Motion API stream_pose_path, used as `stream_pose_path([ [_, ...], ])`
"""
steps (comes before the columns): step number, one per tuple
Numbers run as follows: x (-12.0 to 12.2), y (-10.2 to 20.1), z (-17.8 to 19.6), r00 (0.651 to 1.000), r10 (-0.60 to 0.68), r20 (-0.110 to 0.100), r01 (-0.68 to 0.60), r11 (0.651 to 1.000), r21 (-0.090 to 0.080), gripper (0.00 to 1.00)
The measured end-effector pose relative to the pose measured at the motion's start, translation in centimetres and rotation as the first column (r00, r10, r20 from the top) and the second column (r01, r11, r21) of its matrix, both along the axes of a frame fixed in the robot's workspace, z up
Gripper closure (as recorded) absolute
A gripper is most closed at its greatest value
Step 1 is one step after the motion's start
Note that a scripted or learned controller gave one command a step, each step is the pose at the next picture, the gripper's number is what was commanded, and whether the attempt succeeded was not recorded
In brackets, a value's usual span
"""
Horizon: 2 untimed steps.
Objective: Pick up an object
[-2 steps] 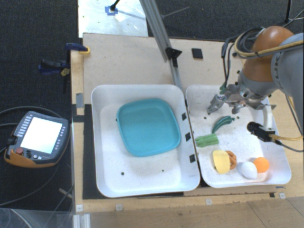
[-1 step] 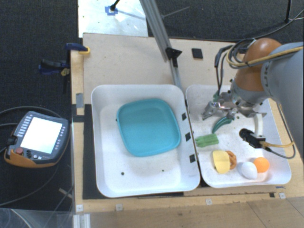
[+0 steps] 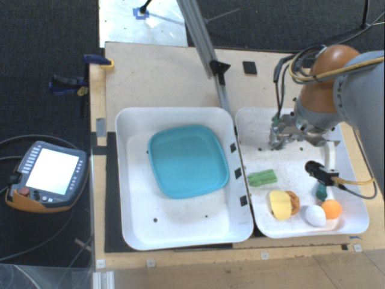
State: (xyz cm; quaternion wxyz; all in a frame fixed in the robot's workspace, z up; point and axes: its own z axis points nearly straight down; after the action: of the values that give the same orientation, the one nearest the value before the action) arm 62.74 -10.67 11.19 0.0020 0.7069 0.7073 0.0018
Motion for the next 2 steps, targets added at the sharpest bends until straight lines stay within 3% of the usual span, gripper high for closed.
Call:
stream_pose_path([
  [2,1.5,-0.8,10.0,1.0,0.0,0.0,0.0,1.0,0.0,1.0],
])
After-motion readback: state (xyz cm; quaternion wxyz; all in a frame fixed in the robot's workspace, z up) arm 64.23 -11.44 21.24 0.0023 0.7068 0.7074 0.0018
